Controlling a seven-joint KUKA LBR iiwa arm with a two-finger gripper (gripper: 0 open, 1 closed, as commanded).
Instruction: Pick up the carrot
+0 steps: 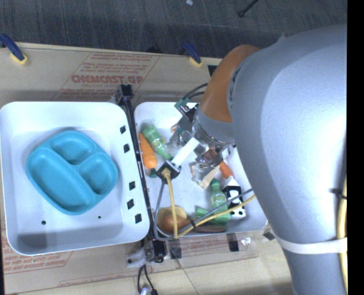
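One carrot [148, 153] lies against the right bin's [251, 196] left wall, at nine o'clock of the jaws [168, 169]; their state cannot be told.

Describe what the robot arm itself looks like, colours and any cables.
The arm is bulky, rounded and light grey, with an orange band above the wrist. Thin dark cables loop beside that band, and the gripper end carries white and black metal parts.
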